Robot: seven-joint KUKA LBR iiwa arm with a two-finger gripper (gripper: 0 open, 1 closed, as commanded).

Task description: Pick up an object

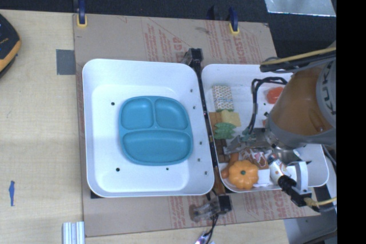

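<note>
Item: single-arm pick station, one fixed overhead view. Table carries two shallow white bins side by side on a cardboard sheet. Left bin: holds one blue divided plate, lying flat near the middle, apart from the walls. Right bin: holds the loose candidates for the pick, crowded along its left side and near edge — an orange pumpkin at the near edge, a patterned packet toward the far side, a yellow piece and a green leafy piece between them, a red item partly hidden by the arm. Arm: bulk of the wrist hangs over the right bin. End effector: low among the clutter just beyond the pumpkin; whether it is apart, together or clamped on anything cannot be told, as wrist and objects hide it. Step in hand, as judged: descent or grasp attempt in the right bin, nothing visibly lifted. Next move calls for: a firm closure on one object, then a straight lift clear of its neighbours.
</note>
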